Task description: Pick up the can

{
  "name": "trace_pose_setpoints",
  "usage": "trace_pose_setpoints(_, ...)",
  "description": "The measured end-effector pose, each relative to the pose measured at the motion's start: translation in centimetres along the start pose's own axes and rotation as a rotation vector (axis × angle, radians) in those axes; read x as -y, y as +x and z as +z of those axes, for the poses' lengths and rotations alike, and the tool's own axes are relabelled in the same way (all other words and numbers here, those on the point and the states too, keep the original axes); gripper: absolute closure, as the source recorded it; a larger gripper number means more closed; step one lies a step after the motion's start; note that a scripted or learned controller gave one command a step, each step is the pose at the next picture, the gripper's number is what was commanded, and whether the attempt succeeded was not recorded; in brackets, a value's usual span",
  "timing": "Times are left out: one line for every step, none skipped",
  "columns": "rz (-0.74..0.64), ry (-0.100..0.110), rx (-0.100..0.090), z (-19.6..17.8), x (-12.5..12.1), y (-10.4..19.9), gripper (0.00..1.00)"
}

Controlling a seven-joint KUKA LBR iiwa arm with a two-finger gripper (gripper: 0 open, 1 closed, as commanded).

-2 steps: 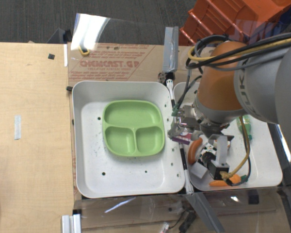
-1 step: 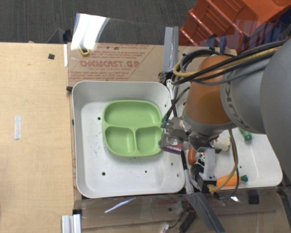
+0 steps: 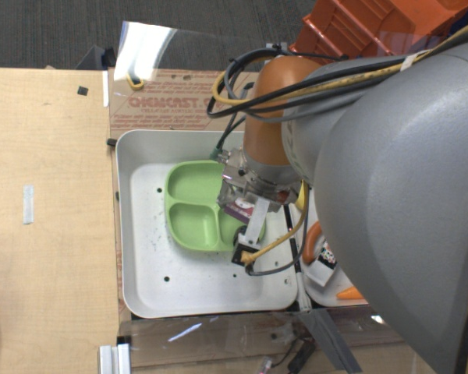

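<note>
A small purple-and-white part of what is taken to be the can [image 3: 238,208] is seen directly under the gripper [image 3: 248,199], at the right edge of a green tray [image 3: 189,201]. Most of it is hidden by the gripper, so neither its pose nor whether it rests in the tray or just beside it can be made out. Whether the gripper is open or closed cannot be told, nor whether anything is held.

The tray is divided into compartments, two of which are seen, and it lies in the left bin [image 3: 140,232], right of the middle and nearer the far edge. The near part of that bin's floor is marked only by a few dark specks.

In the right bin [image 3: 312,285], largely covered by the arm [image 3: 390,193], an orange thing [image 3: 313,236] is seen near the left edge, with a black-and-white thing [image 3: 325,257] just beside it.

Printed cardboard [image 3: 164,100] lies behind the left bin. The bare wooden worktop [image 3: 47,146] extends to the left, with a pale strip [image 3: 28,205] lying on it.
</note>
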State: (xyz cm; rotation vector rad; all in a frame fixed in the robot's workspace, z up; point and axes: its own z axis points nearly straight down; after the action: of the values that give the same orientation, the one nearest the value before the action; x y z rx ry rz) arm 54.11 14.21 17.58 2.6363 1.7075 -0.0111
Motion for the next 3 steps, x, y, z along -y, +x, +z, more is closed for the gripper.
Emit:
trace_pose_setpoints(-0.082, 0.001, -0.002, -1.3, -3.4, -10.7, 1.0)
trace_pose_setpoints(-0.061, 0.0, -0.002, -4.7, 0.3, -7.2, 1.0)
trace_pose_setpoints(-0.018, 0.0, -0.001, -4.5, -0.3, -6.6, 1.0)
